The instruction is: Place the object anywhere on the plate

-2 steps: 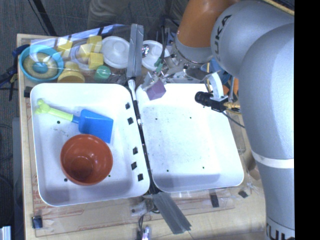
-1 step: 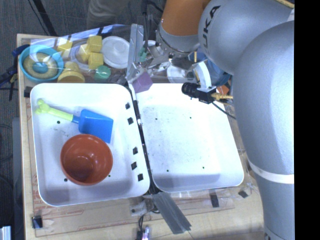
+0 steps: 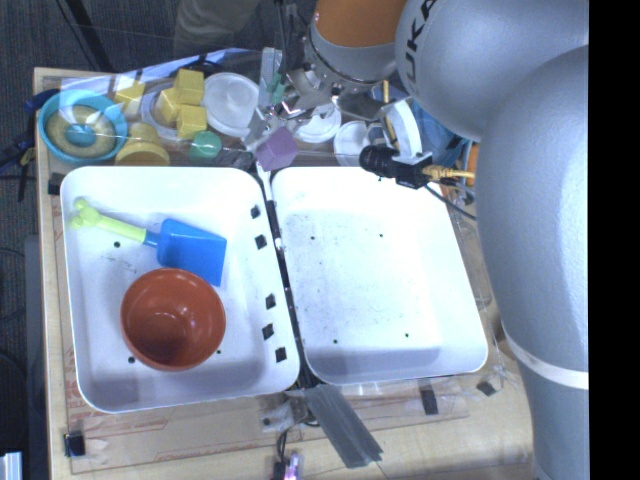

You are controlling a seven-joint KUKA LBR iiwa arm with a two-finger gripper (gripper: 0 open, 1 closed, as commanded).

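Note:
A red-brown round plate [image 3: 173, 318] with a deep rim lies in the left bin [image 3: 100, 383], toward its front. My gripper [image 3: 276, 126] hangs over the far end of the divider between the two bins, with the grey arm reaching in from the upper right. It is shut on a small purple block [image 3: 277, 149], which sticks out below the fingertips, above the bins' back rims. The block is well behind and to the right of the plate.
A blue scoop [image 3: 192, 249] with a yellow-green handle [image 3: 108, 225] lies in the left bin just behind the plate. The right bin [image 3: 440, 353] is beside it. Behind the bins sit yellow blocks [image 3: 185, 103], white cups [image 3: 231, 101] and a blue bowl [image 3: 78, 128].

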